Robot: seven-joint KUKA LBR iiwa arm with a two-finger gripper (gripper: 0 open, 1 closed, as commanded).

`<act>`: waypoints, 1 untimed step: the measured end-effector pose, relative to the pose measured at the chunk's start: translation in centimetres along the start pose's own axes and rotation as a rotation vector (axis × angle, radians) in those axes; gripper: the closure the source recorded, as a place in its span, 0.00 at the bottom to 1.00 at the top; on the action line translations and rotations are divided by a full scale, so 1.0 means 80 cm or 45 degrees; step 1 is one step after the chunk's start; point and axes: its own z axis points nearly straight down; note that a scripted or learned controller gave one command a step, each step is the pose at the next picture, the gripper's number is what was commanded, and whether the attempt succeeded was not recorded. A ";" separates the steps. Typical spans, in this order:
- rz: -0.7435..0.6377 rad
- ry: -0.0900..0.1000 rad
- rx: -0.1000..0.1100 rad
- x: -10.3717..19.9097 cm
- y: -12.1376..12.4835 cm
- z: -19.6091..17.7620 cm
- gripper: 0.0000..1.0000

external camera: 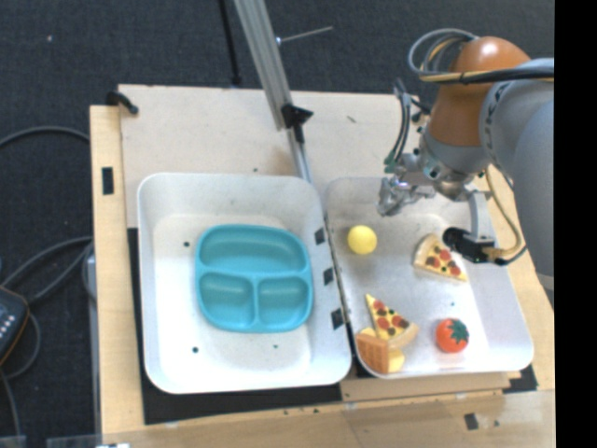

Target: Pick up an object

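Gripper [394,197]: you see it hanging over the right bin's far end, nothing between its fingers; how wide they stand you cannot tell.
Yellow ball [362,240]: nearest thing to it, small, round, plain yellow, lying just below and left of the gripper.
Pizza slice [439,259]: a triangle with red dots, right of the ball.
Second pizza slice [387,321]: near the front edge, beside an orange-brown piece.
Tomato [451,335]: red, green top, front right.
Right bin [504,297]: holds all these.
Left bin [168,250]: holds a teal divided tray [252,278].
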 end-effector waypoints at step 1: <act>0.003 -0.001 -0.001 -0.002 -0.010 -0.073 1.00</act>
